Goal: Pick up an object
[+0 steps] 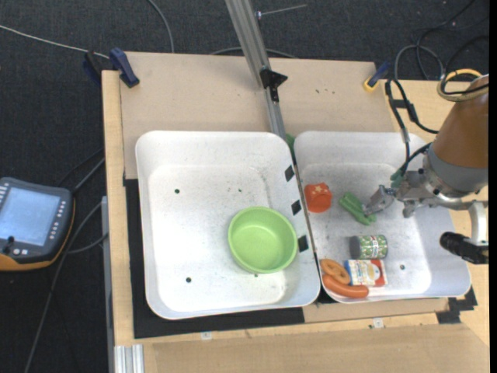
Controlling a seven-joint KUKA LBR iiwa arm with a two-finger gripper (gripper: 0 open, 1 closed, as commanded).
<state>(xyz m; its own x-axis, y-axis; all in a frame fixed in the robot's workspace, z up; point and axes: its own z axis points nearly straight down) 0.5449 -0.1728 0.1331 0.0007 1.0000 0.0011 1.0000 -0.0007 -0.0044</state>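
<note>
The right bin [404,158] holds several small items. An orange-red cup [318,197] stands near its left wall. A green block [355,207] lies just right of the cup. A grey and green can [369,246] lies on its side below the block. At the front edge sit a white and red carton [365,271], an orange ring-shaped piece [335,269] and a red sausage [347,289]. My gripper [382,199] hangs low over the bin, right beside the green block's right end. Nothing is visibly held in it.
A light green bowl [262,240] sits in the left bin [178,158], close to the shared wall. A metal pole [252,33] slants down from the top to the bins' junction. Cables [404,107] trail behind the right bin. A handheld pendant [31,220] lies off the bench at left.
</note>
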